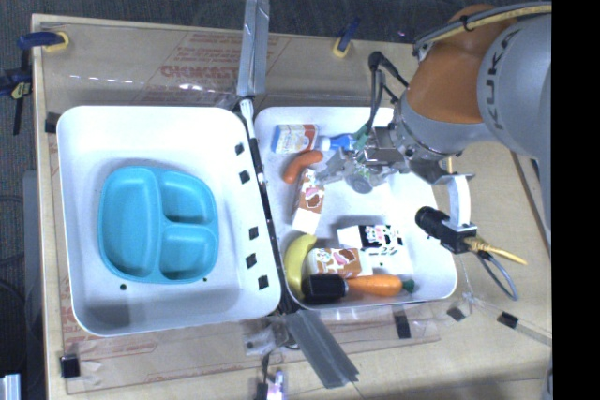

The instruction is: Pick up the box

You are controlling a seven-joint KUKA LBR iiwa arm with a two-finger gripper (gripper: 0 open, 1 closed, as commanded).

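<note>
- Right bin (427, 281): white and shallow, crowded with small goods.
- Box (310, 195): small carton with a brown and white print, lying slantwise near the bin's 9 o'clock side, beside the divider. Taken here as the task's thing; a second carton (294, 139) with a blue and orange face lies at 11 o'clock and could equally be meant.
- Sausage (301, 166): orange-red, between the two cartons, touching or nearly touching the box's upper end.
- Gripper (360, 166): low over the bin's upper middle, to the box's 2 o'clock, near but apart from it. Whether the pincer is released or clenched cannot be told; nothing is seen in its grasp.
- Banana (297, 259), carrot (379, 286) and a cow-print carton (373, 237): gathered at 6 o'clock.
- Left bin (84, 136): holds a blue divided tray (159, 222).
- Risks, as judgement: the box lies tight to the bin wall, so a finger may strike the rim or divider; the sausage may be caught along with it, or nudged; the tilt of the box may cause a slip; the wrong carton may be chosen.
</note>
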